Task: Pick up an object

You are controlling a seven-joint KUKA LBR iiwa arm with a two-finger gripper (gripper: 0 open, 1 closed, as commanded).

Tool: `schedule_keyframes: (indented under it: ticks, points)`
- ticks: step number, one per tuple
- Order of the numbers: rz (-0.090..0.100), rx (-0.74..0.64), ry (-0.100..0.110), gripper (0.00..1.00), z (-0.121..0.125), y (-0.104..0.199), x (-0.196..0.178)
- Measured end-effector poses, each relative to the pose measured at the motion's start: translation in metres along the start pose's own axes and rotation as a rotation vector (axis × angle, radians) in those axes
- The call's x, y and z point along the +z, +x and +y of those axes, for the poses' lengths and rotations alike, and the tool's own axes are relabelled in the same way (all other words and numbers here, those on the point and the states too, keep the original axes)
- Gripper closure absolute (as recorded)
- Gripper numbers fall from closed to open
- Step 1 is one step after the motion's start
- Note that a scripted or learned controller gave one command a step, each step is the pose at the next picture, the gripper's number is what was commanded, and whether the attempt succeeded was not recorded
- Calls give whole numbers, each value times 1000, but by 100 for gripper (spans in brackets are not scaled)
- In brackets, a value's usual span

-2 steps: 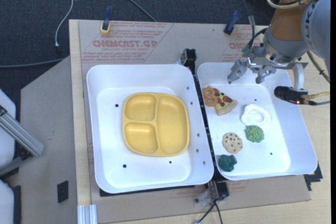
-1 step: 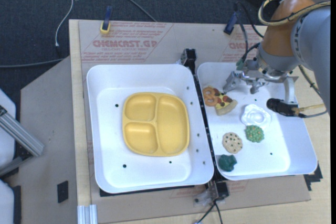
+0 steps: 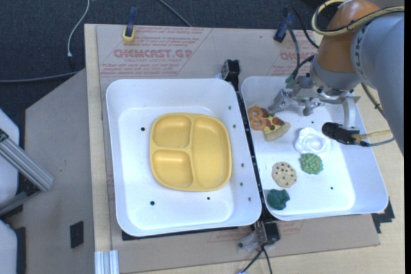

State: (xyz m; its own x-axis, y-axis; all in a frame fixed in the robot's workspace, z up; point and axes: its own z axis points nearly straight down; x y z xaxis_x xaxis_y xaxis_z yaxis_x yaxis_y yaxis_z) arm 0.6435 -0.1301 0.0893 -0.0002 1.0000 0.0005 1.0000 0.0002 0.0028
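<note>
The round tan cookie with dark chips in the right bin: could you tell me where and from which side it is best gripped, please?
Probably from straight above, fingers closing across the rim of the round tan cookie. It lies flat, with free floor left and right; the dark green piece crowds its near side.

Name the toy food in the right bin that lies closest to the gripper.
The pretzel, brown and looped, at the bin's far left, just below the gripper. The pizza slice sits a little farther; the cookie lies much nearer the front.
</note>
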Motion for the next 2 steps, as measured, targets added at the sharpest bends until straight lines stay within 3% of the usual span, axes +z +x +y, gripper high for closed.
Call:
schedule_keyframes:
  ticks: [1,2]
  points:
    - [3,-1,-8,100,3,2,-14]
    - [-1,-2,-4,100,6,6,-78]
